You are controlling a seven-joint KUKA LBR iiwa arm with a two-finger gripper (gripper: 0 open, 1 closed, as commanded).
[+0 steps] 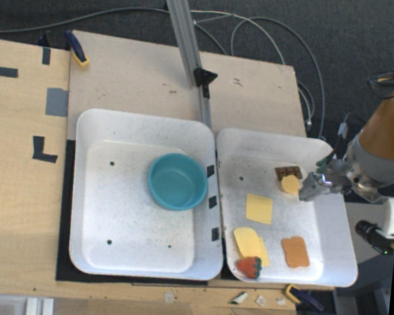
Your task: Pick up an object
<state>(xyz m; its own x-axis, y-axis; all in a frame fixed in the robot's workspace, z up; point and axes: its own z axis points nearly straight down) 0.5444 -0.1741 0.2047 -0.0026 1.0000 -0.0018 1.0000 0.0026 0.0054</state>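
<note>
1. Camera view: KUKA arm's gripper [312,185] low over the right bin [333,267], reaching in from the right, tips just beside a small round yellow piece [291,185] and a brown block [287,173].
2. Cannot tell how wide the claw stands; tips too blurred and small to read. Nothing seen lifted or clearly held.
3. Candidates for the pick, all resting on the right bin's floor: yellow square [259,209] near the middle, pale yellow slab [249,242] below it, red piece [249,267] touching the slab's lower end, orange piece [296,252] toward the near right corner.
4. Teal bowl [177,181] alone in the left bin [88,247], well apart from the gripper.
5. Judged early to midway: approach apparently made, grasp unconfirmed, lift not yet done.
</note>
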